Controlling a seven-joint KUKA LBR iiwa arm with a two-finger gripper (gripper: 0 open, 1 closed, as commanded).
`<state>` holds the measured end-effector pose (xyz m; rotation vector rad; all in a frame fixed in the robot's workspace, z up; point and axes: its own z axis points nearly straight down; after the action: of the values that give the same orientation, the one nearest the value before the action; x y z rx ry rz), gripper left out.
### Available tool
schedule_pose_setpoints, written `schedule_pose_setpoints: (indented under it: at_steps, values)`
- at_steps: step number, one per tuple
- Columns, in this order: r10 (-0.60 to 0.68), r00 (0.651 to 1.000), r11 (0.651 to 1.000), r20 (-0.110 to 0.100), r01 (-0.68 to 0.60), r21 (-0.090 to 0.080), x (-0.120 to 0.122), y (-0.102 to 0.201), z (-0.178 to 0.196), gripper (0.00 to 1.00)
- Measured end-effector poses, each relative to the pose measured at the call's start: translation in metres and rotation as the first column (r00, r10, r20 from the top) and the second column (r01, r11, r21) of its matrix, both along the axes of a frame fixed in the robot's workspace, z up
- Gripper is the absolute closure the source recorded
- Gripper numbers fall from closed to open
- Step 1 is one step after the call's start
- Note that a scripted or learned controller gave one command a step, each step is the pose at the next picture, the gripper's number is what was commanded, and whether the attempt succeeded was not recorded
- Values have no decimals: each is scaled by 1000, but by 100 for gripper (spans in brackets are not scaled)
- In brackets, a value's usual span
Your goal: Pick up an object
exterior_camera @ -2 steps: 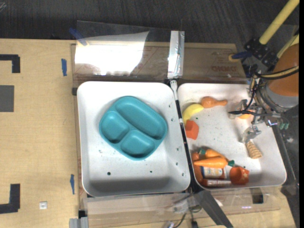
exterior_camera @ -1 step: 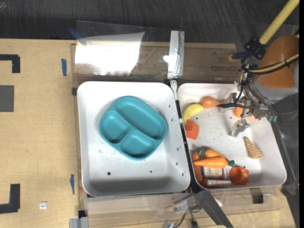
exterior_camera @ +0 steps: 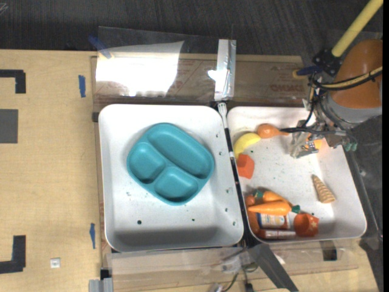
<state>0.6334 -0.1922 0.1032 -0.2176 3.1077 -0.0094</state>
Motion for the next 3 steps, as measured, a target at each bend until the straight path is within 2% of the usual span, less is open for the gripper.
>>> schedule_pose_setpoints:
  at_steps: [1,2,3]
  values:
    - [-7,1000,1000,-5,7,4,38,61,112,100]
    - [87,996,996,-19,-87,2,33,-34,61,100]
    - [91,996,996,-15,-91,1,35,-31,64,0]
